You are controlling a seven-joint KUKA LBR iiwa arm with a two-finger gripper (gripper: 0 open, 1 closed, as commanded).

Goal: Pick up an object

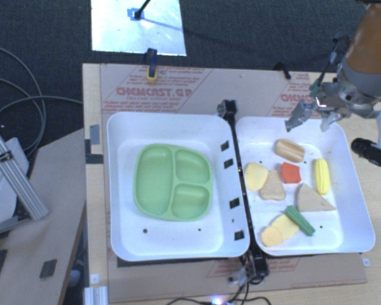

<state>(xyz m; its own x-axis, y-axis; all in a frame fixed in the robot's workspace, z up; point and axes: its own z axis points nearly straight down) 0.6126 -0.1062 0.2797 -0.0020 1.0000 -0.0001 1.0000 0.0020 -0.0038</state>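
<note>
- Nearest you, right white shallow plastic bin (359, 234): yellow round toy slices (278, 230) sit at its front, with a green toy bean pod (300, 221) lying slanted across them
- Just behind those, a tan wedge-shaped toy piece (312, 200) lies flat toward the right side of the bin
- Mid bin: a beige lumpy toy piece (273, 189) touches a pale yellow rounded toy piece (255, 176) on its left
- An orange-red toy block (291, 173) sits just right of the beige piece; a yellow toy corn cob (321, 175) lies lengthwise beside it, further right
- A brown bun-shaped toy hot dog (289, 149) lies at the back of the cluster, closest item to the arm
- Left white shallow plastic bin (123, 234) holds a light green divided plastic plate (173, 182) with three compartments, lying flat near the centre
- A black divider strip (238, 176) runs between the two bins
- Your grey two-finger gripper (311, 118) hovers above the back edge of the right bin, fingers spread apart, nothing between them
- The gripper is behind and above the hot dog, not touching any toy
- Orange band of the arm (371, 43) shows at the upper right
- Far back: a blue-and-yellow clamp (151, 65) on the bench's rear edge, and a shiny metal sheet (138, 16) on the dark floor
</note>
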